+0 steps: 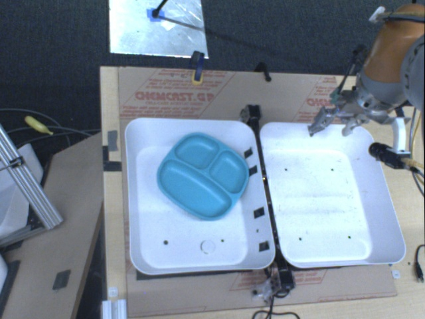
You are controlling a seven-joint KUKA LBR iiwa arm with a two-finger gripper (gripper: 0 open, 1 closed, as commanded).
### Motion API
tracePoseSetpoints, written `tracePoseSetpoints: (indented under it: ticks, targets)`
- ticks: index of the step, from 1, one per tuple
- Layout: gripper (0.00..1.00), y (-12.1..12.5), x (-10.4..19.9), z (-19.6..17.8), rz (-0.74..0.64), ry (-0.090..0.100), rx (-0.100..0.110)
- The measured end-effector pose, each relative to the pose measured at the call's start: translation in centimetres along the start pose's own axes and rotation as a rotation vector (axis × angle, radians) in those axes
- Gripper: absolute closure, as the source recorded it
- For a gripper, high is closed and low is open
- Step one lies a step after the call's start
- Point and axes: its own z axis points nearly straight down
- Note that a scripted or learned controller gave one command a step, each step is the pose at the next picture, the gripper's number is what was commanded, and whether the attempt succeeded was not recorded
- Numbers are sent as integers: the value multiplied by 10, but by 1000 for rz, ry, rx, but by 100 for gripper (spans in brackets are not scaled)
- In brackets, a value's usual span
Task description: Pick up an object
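Bench (166, 88), two white bins (143, 244) side by side on it

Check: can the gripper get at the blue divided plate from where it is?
Probably yes. The blue divided plate lies uncovered in the left bin; the gripper hangs open over the right bin's far edge, nothing between.

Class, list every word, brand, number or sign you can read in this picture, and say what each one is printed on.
"CHEMCAST GP": red print on the brown protective sheet behind the left bin, repeated across it in rows.
The same red print near the hand, behind the right bin: partly hidden, too blurred to read whole.
Blue divided plate and both bins: no lettering visible.
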Motion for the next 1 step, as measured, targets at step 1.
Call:
tracePoseSetpoints:
  ticks: [1]
  targets:
    - [0, -22, 112, 7, -11, 5, 3]
